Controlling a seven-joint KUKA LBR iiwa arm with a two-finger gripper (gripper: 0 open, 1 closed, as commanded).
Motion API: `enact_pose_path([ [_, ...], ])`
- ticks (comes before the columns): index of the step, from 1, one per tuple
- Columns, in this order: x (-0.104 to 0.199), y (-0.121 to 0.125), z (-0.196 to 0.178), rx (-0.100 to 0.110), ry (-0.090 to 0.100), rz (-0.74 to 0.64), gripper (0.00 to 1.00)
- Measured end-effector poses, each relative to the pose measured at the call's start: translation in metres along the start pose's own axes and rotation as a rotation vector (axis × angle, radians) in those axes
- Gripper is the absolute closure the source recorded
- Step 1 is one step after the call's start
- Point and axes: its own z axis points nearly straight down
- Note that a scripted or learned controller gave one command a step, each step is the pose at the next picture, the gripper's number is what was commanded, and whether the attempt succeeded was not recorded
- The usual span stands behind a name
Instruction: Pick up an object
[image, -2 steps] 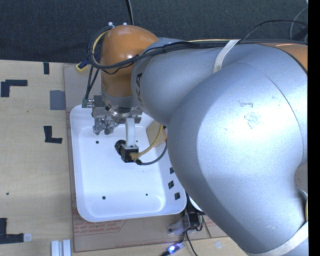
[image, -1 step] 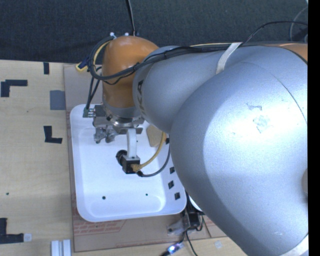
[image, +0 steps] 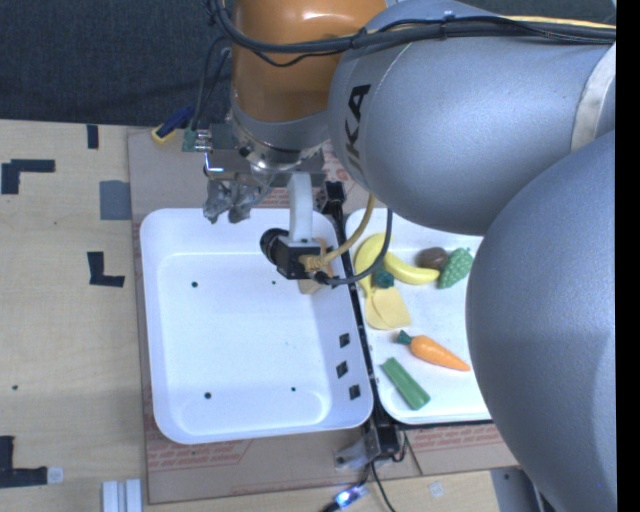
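Arm positioned over the far edge of the left bin (image: 200, 400).
The gripper (image: 228, 205) hangs above that bin's far-left rim; its state cannot be determined. Banana (image: 405, 268), carrot (image: 438, 351), green vegetable (image: 405, 382) and yellow piece (image: 386, 308) lie in the right bin (image: 440, 408).

There were two white bins, the left bin (image: 240, 400) and the right bin (image: 445, 405). In the right bin lay one yellow banana (image: 405, 268), one orange carrot (image: 438, 352), one green stick (image: 405, 382), one flat yellow piece (image: 385, 308), one brown lump (image: 432, 258) and one bumpy green piece (image: 457, 268).
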Motion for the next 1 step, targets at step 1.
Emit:
enact_pose_path([
  [1, -0.0008, -0.0041, 0.0120, 0.018, -0.009, 0.001, 1.00],
])
